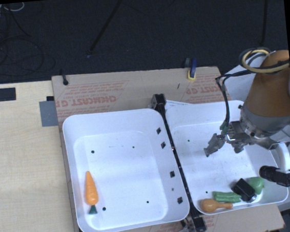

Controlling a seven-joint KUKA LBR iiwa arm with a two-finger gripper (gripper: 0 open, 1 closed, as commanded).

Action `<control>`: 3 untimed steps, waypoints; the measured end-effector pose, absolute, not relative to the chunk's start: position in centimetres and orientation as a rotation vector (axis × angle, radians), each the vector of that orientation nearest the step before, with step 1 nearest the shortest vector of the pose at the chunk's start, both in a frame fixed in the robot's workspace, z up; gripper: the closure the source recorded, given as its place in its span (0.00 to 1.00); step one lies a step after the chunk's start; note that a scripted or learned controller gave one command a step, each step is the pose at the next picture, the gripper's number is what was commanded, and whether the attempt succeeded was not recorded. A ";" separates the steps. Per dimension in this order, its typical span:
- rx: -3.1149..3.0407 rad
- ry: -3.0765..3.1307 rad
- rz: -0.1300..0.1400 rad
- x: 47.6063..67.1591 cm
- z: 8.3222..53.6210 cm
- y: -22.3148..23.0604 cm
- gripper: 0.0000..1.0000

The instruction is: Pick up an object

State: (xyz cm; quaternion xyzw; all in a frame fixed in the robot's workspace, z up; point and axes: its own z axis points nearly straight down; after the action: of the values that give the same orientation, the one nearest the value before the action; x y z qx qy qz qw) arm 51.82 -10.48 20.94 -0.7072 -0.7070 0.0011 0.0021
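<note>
An orange carrot (90, 188) with a green stub lies at the front left of the left bin (112, 126). Along the front wall of the right bin (198, 133) lie an orange-tan pear-shaped piece (214, 205), a green pod-like piece (226, 197), a black block (244, 189) and a light green object (255, 183). My gripper (215, 145) hangs over the middle of the right bin, above and behind those objects, pointing left. Its fingers look slightly apart with nothing between them.
A black divider (172, 156) runs between the two bins. Both bins rest on a cardboard sheet (132, 88) on a wooden bench. A blue and yellow clamp (191, 69) sits at the cardboard's back edge. The arm's orange band (271, 87) rises at the right.
</note>
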 end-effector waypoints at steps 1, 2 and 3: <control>-2.211 -2.236 -0.008 57.6 27.3 -0.4 0.00; -2.212 -2.227 0.002 62.6 20.8 7.2 0.00; -2.228 -2.220 -0.002 61.6 31.1 0.4 0.00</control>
State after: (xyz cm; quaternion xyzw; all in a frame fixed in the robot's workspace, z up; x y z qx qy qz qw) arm 61.56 0.35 31.10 -0.7085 -0.7057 -0.0006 -0.0019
